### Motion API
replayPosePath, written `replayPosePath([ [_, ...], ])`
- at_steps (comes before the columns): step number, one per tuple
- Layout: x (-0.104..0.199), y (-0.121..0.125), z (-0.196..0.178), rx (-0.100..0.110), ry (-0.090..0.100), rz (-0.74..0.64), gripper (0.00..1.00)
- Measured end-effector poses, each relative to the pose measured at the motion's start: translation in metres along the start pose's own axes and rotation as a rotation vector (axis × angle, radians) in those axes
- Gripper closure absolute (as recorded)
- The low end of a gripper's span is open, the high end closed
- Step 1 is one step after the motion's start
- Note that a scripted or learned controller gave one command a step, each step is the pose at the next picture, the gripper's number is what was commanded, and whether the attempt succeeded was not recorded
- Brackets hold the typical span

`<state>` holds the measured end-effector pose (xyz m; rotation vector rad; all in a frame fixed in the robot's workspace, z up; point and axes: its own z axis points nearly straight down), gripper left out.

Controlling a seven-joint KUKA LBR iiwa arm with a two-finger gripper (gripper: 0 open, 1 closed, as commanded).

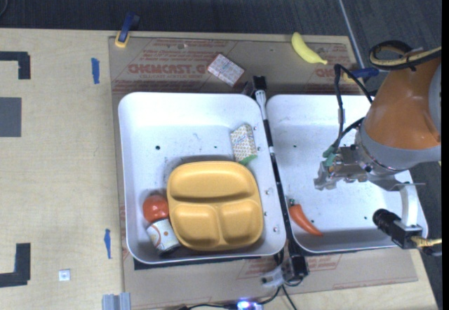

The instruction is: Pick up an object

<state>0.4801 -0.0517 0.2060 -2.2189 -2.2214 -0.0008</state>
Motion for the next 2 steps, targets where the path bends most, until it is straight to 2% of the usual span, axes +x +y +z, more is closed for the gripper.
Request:
replayPosePath([
  [1, -0.016, -0.001, 0.006, 0.002, 0.0, 0.002, 1.0],
  [2, 0.025, 0.01, 0.002, -0.003, -0.002, 0.0, 1.0],
])
